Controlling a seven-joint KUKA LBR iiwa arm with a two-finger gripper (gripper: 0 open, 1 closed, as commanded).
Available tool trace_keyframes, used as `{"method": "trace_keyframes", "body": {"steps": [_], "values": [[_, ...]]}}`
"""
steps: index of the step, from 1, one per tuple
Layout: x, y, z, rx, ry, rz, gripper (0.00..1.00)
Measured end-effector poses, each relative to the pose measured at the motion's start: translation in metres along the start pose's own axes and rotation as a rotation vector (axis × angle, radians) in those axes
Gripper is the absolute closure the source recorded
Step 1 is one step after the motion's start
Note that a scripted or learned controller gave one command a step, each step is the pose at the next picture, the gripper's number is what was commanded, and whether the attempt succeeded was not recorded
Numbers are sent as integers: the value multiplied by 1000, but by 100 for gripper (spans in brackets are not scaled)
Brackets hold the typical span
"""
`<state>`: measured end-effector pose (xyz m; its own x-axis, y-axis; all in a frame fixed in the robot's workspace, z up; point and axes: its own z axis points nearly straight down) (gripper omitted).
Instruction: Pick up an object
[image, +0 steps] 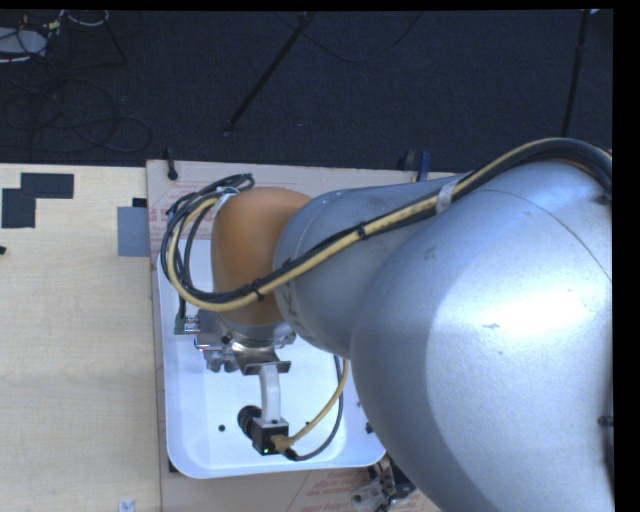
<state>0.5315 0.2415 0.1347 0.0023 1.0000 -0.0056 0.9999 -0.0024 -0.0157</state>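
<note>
My arm reaches in from the right and hangs low over a white bin (190, 440), covering most of it. Under the wrist's orange band, the metal gripper (242, 352) points down into the bin's left half. The wrist hides whatever lies directly below it. A small dark speck (222, 430) sits on the bin floor near the front left, too small to identify.
The pale wooden bench top (70, 340) spreads to the left of the bin, with black patches (35, 195) and a grey patch (131, 230) near its back edge. Dark floor with cables lies behind the bench. The arm's big grey body (480, 330) takes up the right side.
</note>
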Motion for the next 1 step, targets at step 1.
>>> {"method": "trace_keyframes", "body": {"steps": [1], "values": [[1, -20, -90, -14, 6, -3, 100]]}}
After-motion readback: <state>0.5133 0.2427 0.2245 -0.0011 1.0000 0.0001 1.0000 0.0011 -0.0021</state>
